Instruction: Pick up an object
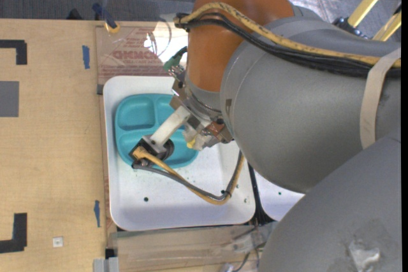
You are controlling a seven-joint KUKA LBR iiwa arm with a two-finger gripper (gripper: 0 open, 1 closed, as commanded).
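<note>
A teal plastic divided tray [137, 114] with rounded corners and several shallow compartments lies flat in a shallow white bin [191, 208], in the bin's far half. Its near-right corner sits directly beneath and beside the gripper [203, 136]. The rest of the tray spreads away from the gripper toward the view's left.

The gripper hangs low over that edge of the tray, and from where I stand I cannot tell whether it is open or closed. Nothing can be seen held in it.

The bulky grey arm [306, 105] and its orange band [223, 28] loom over the bin's right side, hiding the tray's right rim and whatever lies behind the gripper. On the near side of the gripper, the bin floor is bare white with a few dark specks.

Beyond the gripper, past the bin's far wall, lies a clear plastic sheet with red print [127, 53]. Farther left of the gripper stretches the brown cardboard-coloured bench top [51, 137], marked with black tape and small blue tabs.
</note>
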